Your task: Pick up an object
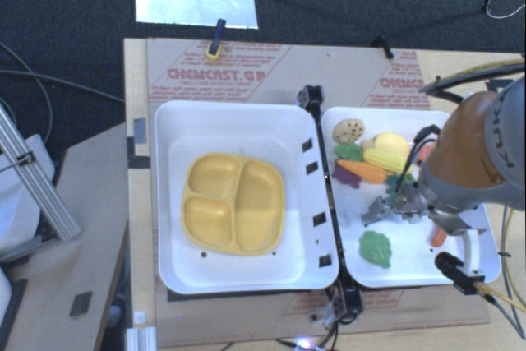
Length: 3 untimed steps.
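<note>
The right white bin (349,267) holds several toy foods. A speckled cookie (348,130) lies at its far left, a yellow fruit (388,149) beside it, and an orange carrot (362,170) with a green piece (348,151) in front of those. A green leafy piece (376,247) lies near the front wall. My gripper (380,212) hangs low over the middle of this bin, just above the leafy piece and right of the carrot. Nothing shows between its tips. The arm's orange band (460,145) covers the bin's right part.
The left white bin (177,127) holds a yellow divided plate (235,202). A black-clipped divider (322,177) runs between the bins. A small red-orange item (440,237) peeks out beside the wrist. A grey metal frame (33,177) stands at the far left.
</note>
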Each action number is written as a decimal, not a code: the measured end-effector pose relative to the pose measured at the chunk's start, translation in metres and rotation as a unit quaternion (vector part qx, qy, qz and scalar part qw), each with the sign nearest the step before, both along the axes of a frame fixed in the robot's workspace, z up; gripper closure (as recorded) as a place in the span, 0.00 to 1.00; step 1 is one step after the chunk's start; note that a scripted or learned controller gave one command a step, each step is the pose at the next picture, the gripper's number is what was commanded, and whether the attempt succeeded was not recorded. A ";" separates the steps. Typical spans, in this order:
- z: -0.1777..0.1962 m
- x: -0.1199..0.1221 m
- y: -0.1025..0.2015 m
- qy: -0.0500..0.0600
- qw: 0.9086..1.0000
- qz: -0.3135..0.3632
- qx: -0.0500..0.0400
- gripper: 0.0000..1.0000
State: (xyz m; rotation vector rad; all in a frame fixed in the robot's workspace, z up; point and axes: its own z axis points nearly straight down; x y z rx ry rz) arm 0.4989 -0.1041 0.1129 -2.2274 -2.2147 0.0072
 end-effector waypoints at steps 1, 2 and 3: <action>-0.030 -0.013 -0.043 -0.001 1.000 0.001 0.001 0.00; -0.029 -0.012 -0.008 -0.002 1.000 0.006 0.002 0.00; -0.010 -0.012 0.023 -0.003 1.000 0.006 0.002 0.00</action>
